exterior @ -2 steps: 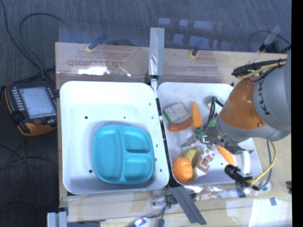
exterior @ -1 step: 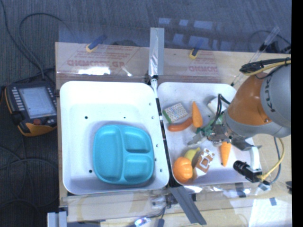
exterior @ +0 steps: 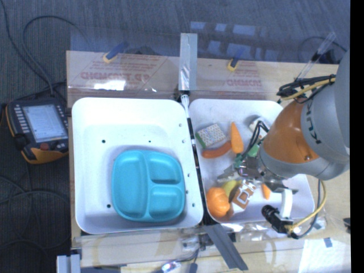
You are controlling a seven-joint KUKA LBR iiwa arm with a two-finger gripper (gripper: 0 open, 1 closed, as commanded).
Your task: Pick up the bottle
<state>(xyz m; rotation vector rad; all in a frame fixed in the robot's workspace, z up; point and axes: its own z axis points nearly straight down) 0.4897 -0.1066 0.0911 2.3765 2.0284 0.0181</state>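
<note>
Because so crowded at the near end of the right bin [exterior: 239, 104], needs slow, careful work. Down by the near wall: a round orange fruit [exterior: 218, 202]. Touching its right side, the bottle [exterior: 243, 196], small, lying tilted, brown with a white label. Probably light, hard and a bit slippery, so likely to roll or pop out. Best to pinch across the middle, not the ends. Just behind it, a yellow-green fruit [exterior: 229, 186]; just to the right, a little carrot piece [exterior: 266, 191]. Right above the bottle, the gripper [exterior: 244, 172], hanging close. Cannot tell how wide open, nor holding or not. Tight on the left beside the orange fruit; more bare floor on the right. Safest to lift straight up. Farther back, a big carrot [exterior: 236, 136], a red-orange piece [exterior: 216, 151] and a speckled block [exterior: 210, 133], well apart from the bottle. Over in the left bin [exterior: 91, 152], a blue plate [exterior: 149, 185].
</note>
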